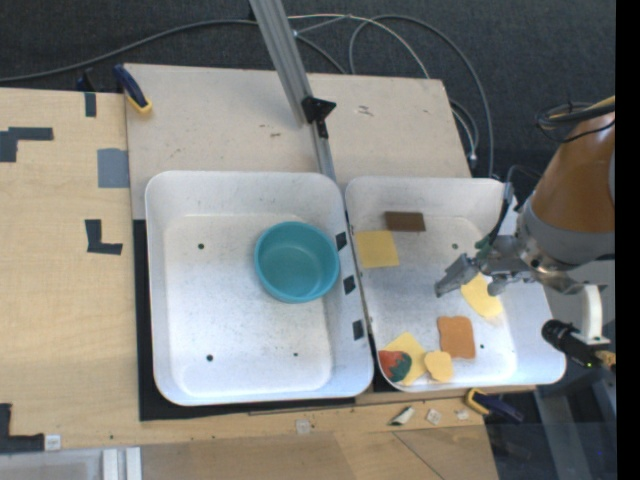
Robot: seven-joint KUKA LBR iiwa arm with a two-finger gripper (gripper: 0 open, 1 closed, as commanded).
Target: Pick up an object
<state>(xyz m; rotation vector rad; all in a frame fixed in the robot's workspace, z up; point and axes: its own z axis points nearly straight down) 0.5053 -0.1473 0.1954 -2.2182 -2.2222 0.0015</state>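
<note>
The gripper [470,280] hangs in the right bin [440,190], fingers spread and holding nothing. A yellow piece [487,300] lies just at its 4 o'clock, an orange block [456,336] at 6. A blue bowl [296,261] sits in the left bin [180,298].

Wooden bench [60,298] with two white bins [180,368] [500,193] side by side.

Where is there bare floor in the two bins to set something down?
The left bin has most of it: all around the teal bowl, widest toward its left and near sides. In the right bin, a patch lies between the yellow square and the orange block. The near edge is crowded, and the gripper hangs by a yellow piece.
</note>
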